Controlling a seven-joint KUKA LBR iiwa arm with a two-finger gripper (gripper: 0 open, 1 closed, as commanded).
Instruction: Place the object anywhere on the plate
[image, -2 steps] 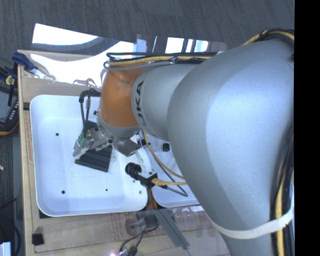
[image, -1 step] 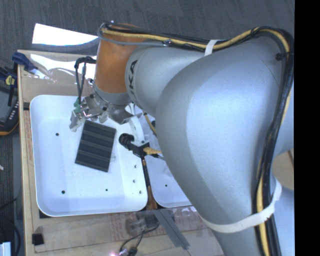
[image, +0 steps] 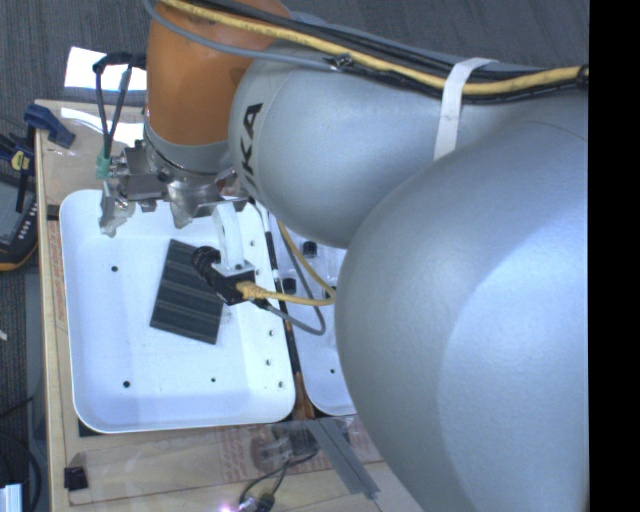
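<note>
Although the gripper shows as a cluster of grey metal parts under the wrist, over the far corner of the white bin on the view's left, its shape is too cluttered and foreshortened to tell whether it is open or closed, and nothing can be seen held in it. Just above it sits the orange band, and from there the grey arm swells toward the camera, covering the upper and right parts of the view. A white bracket hangs from the wrist beside the gripper, with a black plug and a yellow cable that loops down over the seam between the two bins. Near the gripper, toward the camera, a dark ribbed slab lies flat on the floor of the left-hand bin, turned slightly askew to the bin's walls, its upper corner close to the black plug; it is apart from the gripper, and I cannot tell whether it is the object or the plate. A narrow strip of the second bin shows beside the arm. A thin green cable rises from the wrist's left side. Both bins rest on a wooden table, and a blue clamp sits at its far left corner.
</note>
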